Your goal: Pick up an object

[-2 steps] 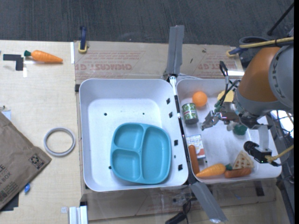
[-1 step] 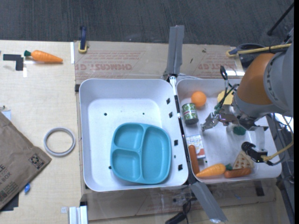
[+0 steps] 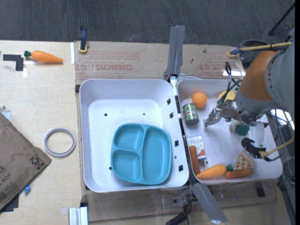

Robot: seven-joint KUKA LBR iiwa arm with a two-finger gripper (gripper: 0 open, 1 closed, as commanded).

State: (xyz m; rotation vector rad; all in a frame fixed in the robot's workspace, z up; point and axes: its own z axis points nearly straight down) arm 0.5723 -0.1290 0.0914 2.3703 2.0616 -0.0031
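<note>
The grey arm with its orange band runs off the right edge and covers the far right corner of the right-hand shallow white bin. A small dark green round object is partly hidden beneath the wrist. The brown cardboard sheet is cut off by the left edge. Print on the small white carton is too small to read.
</note>
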